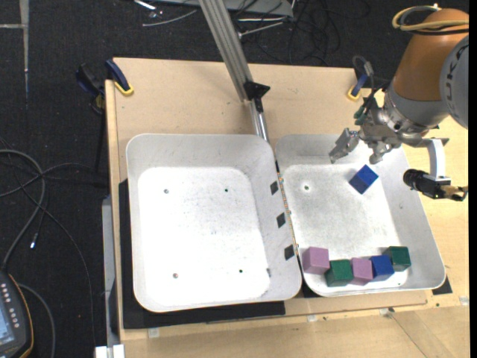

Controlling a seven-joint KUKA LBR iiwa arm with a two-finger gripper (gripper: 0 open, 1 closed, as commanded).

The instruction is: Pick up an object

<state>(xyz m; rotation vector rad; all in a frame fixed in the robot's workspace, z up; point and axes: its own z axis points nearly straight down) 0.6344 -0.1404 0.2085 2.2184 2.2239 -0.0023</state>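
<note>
Nearby, five blocks (356, 267) line the right bin's (425, 230) front edge.

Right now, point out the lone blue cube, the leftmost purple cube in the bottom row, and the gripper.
lone blue cube (364, 179): camera view, its top face, right bin.
leftmost purple cube (317, 259): camera view, its top face, row's left end.
gripper (361, 149): camera view, midway between the fingertips, above the blue cube.

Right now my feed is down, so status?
Gripper open, above right bin. Blue cube just below, not held. Five cubes along the bin's near edge.
</note>
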